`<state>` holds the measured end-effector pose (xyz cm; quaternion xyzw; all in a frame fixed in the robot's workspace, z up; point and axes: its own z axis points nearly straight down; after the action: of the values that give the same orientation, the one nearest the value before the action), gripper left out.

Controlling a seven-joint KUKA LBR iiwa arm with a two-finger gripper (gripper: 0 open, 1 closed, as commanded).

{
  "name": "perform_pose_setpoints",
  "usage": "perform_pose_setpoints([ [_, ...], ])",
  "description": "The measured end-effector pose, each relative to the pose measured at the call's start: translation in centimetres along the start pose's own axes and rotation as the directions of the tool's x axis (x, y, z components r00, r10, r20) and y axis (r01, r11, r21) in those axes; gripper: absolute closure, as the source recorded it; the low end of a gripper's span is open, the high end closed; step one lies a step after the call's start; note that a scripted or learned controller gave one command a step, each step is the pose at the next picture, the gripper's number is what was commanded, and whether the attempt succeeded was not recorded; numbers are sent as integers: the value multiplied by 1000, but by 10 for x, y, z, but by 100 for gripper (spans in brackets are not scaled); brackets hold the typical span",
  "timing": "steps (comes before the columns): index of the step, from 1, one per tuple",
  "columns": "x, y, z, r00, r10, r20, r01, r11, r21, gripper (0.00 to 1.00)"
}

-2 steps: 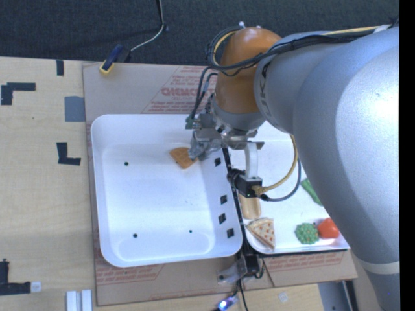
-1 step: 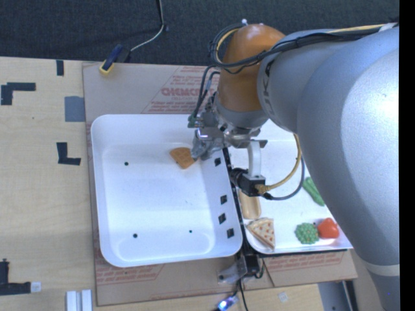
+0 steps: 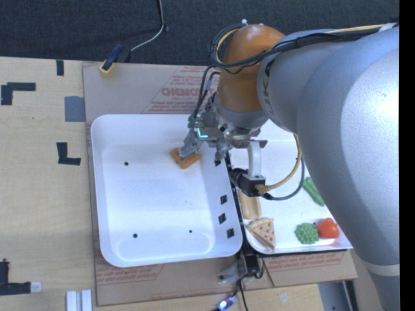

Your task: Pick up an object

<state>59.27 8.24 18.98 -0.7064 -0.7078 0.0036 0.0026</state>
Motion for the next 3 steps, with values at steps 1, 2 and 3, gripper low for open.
perform_pose_setpoints([
  [1, 72, 27, -164, 1000, -7, -6, 7, 1000, -25, 0],
  [2, 157, 15, -250, 1000, -9, -6, 9, 1000, -15, 0],
  [3, 152, -75, -351, 1000, -4, -6, 4, 1000, -15, 0],
])
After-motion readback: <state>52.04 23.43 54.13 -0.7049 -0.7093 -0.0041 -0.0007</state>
